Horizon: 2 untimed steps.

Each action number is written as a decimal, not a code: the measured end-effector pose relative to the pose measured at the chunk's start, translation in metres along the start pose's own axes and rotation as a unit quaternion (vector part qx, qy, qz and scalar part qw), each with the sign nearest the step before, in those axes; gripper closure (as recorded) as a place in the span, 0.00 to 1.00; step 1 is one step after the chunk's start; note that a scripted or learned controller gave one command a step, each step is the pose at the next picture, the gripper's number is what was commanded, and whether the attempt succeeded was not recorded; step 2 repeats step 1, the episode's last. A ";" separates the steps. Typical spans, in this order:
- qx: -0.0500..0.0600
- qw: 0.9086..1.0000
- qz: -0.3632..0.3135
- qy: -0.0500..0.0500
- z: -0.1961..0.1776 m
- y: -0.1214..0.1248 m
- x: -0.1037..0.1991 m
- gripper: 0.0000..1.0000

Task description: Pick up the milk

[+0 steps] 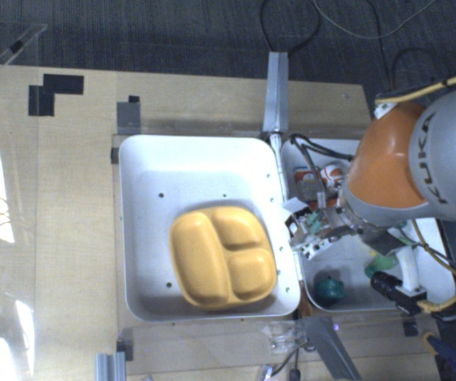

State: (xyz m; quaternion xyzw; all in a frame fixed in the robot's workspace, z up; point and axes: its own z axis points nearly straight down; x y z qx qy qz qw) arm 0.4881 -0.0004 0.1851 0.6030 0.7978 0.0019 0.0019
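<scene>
Your bench (53, 213) is pale wood, and a clear sheet with bright glare lies over its left part. Two black tape marks (53, 90) sit near its far left corner. Beyond the far edge you see dark grey carpet (132, 14), with thin black cables (291, 22) looping across it. One grey metal post (276, 94) stands at the far edge, in line with the gap between the bins.

You have two white bins side by side. The left bin (140, 213) holds one thing: a yellow tray (222, 254) with three compartments, lying towards the bin's near right corner, slightly turned, close to the right wall.

One arm (402, 157) reaches in, and its orange band and grey body cover much of the right bin (350, 280). The gripper (307, 240) hangs low over that bin's left edge, just beside the wall shared with the left bin. You cannot tell how far it is open or whether it has hold of anything.

One dark green round object (328, 288) lies near the right bin's near left corner, apart from the gripper. A small reddish jumble (332, 173) sits near its far left corner, too unclear to name. Where the milk lies you cannot tell.
</scene>
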 end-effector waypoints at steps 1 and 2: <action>0.001 1.000 -0.008 0.000 0.000 -0.008 -0.026 1.00; 0.001 1.000 -0.008 0.000 0.000 -0.008 -0.026 1.00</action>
